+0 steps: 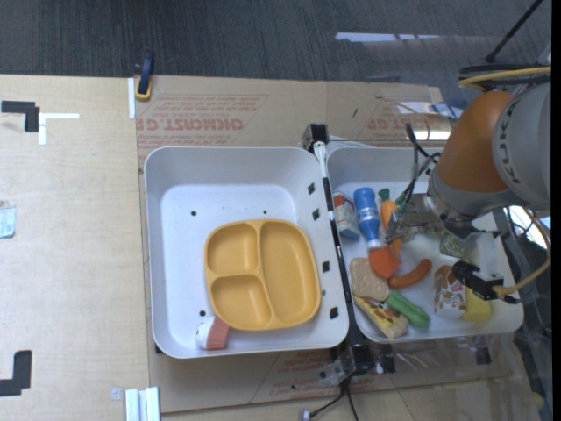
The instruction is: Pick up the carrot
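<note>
Fingers (pixel 396 229) hang over the carrot (pixel 387 210) mid-bin; their opening cannot be told. Crowding bottle (pixel 366 215) and sausage (pixel 410 274) risk a wrong grasp.

The arm (pixel 491 160) runs off the right edge, and its bulk covers the right bin's (pixel 412 330) far right corner. The carrot (pixel 388 210) is partly hidden beside the gripper (pixel 405 228), whose tips are too small and dark to read. The carton's (pixel 450 289) print is too blurred to read.
</note>
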`<act>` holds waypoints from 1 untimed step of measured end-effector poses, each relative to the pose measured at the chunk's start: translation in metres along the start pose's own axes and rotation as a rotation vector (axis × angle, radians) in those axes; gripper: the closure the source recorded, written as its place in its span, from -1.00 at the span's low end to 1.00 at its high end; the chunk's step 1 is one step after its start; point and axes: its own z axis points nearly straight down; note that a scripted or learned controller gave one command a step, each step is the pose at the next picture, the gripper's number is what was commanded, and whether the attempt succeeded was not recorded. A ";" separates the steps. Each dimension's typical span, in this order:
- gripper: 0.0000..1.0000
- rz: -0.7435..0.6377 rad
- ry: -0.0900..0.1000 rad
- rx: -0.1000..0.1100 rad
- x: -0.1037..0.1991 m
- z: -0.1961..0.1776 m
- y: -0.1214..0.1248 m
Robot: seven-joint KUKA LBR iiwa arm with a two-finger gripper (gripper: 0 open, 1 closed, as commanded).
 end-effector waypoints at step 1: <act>1.00 0.360 -0.001 0.000 0.034 -0.091 0.034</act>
